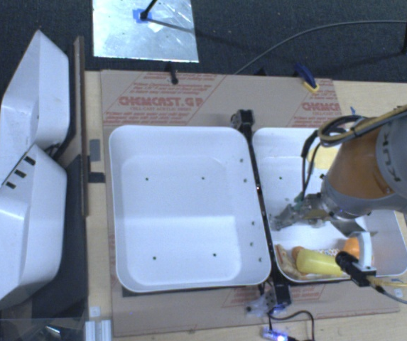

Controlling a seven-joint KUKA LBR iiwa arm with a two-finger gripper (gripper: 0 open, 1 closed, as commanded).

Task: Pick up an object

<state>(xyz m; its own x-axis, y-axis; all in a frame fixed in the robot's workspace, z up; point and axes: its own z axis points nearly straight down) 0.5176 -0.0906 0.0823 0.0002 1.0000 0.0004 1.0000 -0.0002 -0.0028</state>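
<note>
Two bins: shallow, white, side by side on the table (210, 91), which is covered by a tan cardboard sheet with red print.
Left bin (182, 204): the larger one in view, its floor bare white with a few small dark dots.
Right bin (281, 151): much of it is covered by the arm; a dark divider runs between the two bins.
Arm (373, 162): grey with an orange band, reaching in from the right edge of the table and bent down over the right bin, cables looping above it.
Gripper (295, 215): low inside the right bin, near its left wall.
Fingers: a blurred grey shape; cannot tell how far apart they stand or whether anything is between them.
Yellow object (315, 261): lies at the near edge of the right bin, close by the gripper but apart from it.
Orange object (352, 246): just right of the yellow one, partly behind a black part of the arm.
Room: dark carpet around the table; a shiny metal plate (145, 18) lies on the floor beyond the far edge.
Left side: two white moulded shells (29, 190) stand off the table's left edge.
</note>
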